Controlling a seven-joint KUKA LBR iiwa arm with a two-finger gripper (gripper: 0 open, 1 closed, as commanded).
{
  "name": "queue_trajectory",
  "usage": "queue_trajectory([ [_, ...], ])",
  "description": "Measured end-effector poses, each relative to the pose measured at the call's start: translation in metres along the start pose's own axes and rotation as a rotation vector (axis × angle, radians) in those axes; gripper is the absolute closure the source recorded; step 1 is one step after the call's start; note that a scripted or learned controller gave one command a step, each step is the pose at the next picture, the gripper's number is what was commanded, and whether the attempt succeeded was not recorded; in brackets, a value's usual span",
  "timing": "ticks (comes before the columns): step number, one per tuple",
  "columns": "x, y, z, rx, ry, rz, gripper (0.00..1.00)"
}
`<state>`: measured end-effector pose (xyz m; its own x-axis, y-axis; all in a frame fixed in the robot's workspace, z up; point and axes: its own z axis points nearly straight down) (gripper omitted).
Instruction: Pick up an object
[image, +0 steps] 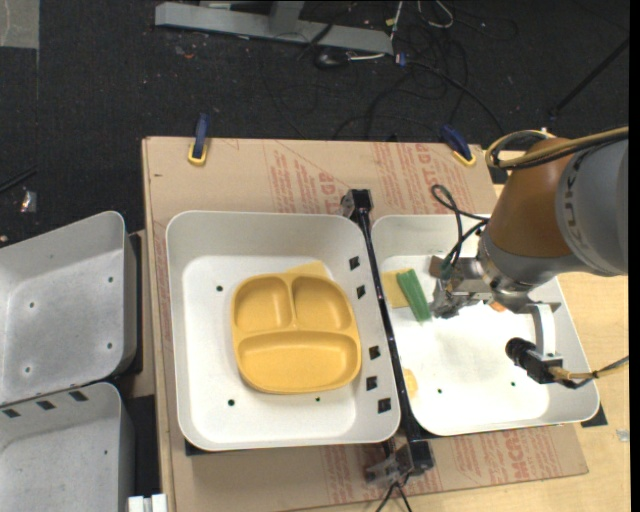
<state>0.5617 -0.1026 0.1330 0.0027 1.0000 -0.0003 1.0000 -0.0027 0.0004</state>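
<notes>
A green block (412, 294) lies near the left wall of the right bin (500, 415), tilted slightly. My gripper (446, 297) is low inside that bin, just to the right of the block and very close to it; whether they touch is unclear. The grey arm with its orange band (535, 215) hangs over the bin's right half and hides part of the floor. A yellow divided plate (296, 333) lies flat in the middle of the left bin (200, 400). A small yellow piece (409, 381) rests against the right bin's left wall, nearer the front.
A black divider with clips (375, 320) runs between the two bins. A black fitting with a cable (530, 362) sits over the right bin's front right area. White trays (60, 300) stand off the bench at the left.
</notes>
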Motion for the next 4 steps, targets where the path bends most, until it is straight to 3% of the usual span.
queue_trajectory([
  [1,0.003,-0.003,-0.062,-0.005,-0.001,-0.005,1.00],
  [3,0.004,0.001,-0.139,-0.003,-0.001,-0.006,1.00],
  [4,0.049,0.015,-0.127,0.000,0.001,-0.010,1.00],
])
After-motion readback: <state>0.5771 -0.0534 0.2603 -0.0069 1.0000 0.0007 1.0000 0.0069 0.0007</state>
